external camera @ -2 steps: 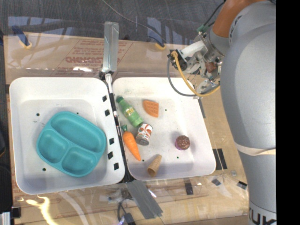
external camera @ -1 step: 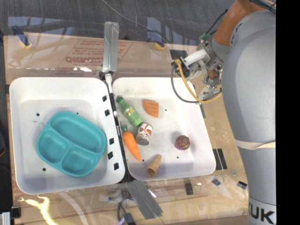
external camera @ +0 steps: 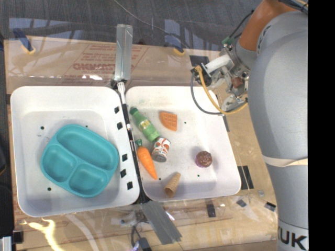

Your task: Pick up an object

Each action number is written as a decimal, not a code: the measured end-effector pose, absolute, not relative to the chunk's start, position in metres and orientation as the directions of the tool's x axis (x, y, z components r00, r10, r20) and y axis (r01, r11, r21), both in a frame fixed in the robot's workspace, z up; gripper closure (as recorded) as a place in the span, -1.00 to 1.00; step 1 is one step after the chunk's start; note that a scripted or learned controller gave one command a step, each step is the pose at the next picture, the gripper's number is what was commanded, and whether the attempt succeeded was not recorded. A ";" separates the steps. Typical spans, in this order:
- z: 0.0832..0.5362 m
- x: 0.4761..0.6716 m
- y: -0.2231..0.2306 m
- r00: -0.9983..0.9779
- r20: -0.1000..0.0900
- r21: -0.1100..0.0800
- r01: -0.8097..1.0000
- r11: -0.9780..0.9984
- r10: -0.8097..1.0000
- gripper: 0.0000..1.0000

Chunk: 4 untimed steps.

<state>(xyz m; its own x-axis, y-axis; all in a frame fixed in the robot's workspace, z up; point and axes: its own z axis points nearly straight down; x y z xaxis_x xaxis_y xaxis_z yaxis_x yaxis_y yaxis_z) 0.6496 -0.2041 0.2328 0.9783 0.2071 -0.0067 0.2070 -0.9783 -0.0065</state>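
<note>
The right bin holds several small items. A green bottle lies near its left wall, with an orange waffle piece beside it. Lower down are a small red-and-white can, a carrot and an ice-cream cone. A dark red ball sits toward the right wall. My gripper hangs over the bin's far right corner, wrapped in yellow cable, well apart from every item. Nothing is seen in its grasp.
The left bin carries a teal divided plate. A grey metal bar stands at the far end of the divider between the bins. The bulky grey arm fills the right side.
</note>
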 end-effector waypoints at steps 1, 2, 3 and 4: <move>0.233 0.650 -0.204 0.978 -0.007 -0.006 0.207 -0.978 0.207 -1.00; 0.233 0.650 -0.204 0.978 -0.007 -0.006 0.207 -0.978 0.207 -1.00; 0.092 0.635 -0.175 0.978 -0.003 -0.006 0.207 -0.978 0.207 -1.00; 0.101 0.635 -0.174 0.978 -0.007 -0.010 0.210 -0.978 0.210 1.00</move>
<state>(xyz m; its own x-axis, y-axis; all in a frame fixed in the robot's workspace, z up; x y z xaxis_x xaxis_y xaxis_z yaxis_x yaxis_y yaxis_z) 0.6351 -0.1742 0.1014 0.9776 0.2103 -0.0066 0.2102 -0.9776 -0.0101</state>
